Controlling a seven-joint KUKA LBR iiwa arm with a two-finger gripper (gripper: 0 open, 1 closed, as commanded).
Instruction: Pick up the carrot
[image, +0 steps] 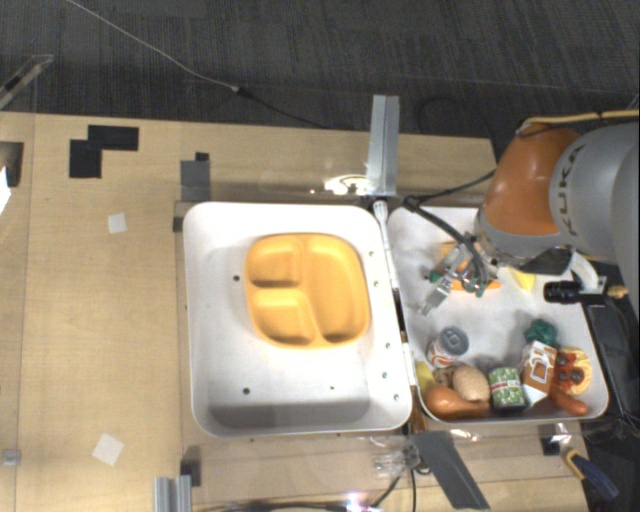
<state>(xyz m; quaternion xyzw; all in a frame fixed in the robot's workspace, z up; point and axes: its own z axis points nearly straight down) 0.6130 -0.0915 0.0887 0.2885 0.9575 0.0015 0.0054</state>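
Nearby, claw (452, 274) beside carrot (470, 283) (food clutter (505, 385) well apart).

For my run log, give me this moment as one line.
arm: over right white bin | hand: low in bin, something orange beside it, grasp unconfirmed | yellow divided plastic tray: left white bin | toy food: bin's near edge
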